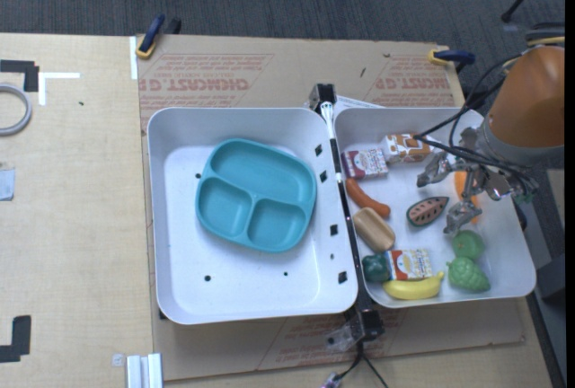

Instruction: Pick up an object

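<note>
Hand (456, 189) sits low over the right bin (517, 260), toward its far-right side, wrist above it. Two metal fingers (437, 169) are visible, one up near the small carton (404, 146), the other down near the green pieces; I judge them spread, with nothing between them.

Candidate objects, all loose in the right bin: a dark oval slice (428, 211) just left of the hand, an orange piece (461, 182) partly hidden between the fingers, a green leafy toy (468, 274) below, banana (414, 288) at the near edge, bread roll (374, 229) and hot dog (368, 197) by the divider. The left bin holds a teal tray (256, 195); not my concern.

Step in hand, as I read it: descent onto a target. The orange piece is nearest the finger gap, so I commit to it. Notes for a clean grasp: centre the gap over it, keep fingertips off the oval slice, go fully down before closing, then lift straight. Risk: crowded neighbours get nudged or pinched along.
</note>
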Available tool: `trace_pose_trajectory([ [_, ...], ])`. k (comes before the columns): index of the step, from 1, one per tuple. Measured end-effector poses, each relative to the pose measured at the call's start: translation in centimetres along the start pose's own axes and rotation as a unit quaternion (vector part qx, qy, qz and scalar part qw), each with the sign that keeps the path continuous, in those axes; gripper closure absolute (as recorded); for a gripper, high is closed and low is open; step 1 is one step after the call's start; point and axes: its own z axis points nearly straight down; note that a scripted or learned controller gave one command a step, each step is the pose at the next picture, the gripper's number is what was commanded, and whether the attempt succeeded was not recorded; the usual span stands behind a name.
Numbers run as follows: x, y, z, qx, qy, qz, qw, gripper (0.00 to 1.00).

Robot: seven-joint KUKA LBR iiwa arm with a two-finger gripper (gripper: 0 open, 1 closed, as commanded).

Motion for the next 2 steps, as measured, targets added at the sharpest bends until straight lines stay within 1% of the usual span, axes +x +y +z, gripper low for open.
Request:
trace_pose_trajectory([
  [1,-0.6,-2.2,0.0,-0.001,-0.001,-0.146,0.9893,0.00],
  [2,0.7,-2.1,0.0,-0.001,-0.001,-0.325,0.9459,0.00],
])
